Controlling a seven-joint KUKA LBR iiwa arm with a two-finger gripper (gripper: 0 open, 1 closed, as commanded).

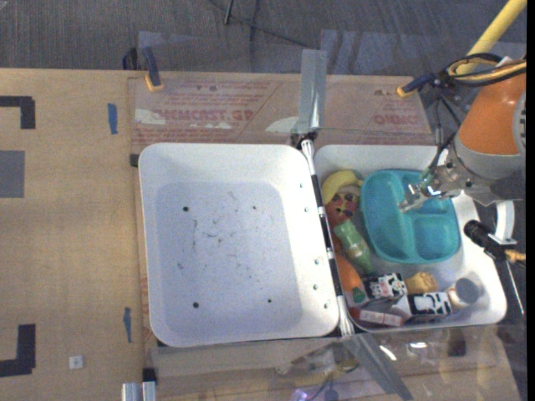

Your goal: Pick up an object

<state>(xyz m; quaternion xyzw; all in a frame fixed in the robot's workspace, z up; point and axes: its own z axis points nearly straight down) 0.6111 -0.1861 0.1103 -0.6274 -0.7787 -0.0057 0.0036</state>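
Two bins sit side by side: the left bin (226, 241) and the right bin (495, 295), which is crowded. From the right, the gripper (424, 188) hangs over a teal tray (410, 224) lying in the right bin, right at the tray's upper rim. How its fingers stand cannot be made out. Left of the tray lie a banana (338, 183) and a green bottle (354, 244); small boxes (386, 286) lie below it.

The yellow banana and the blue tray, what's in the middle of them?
Nothing. In the camera view the banana lies right against the blue tray, at its upper left edge, with no other thing between them in the right bin.
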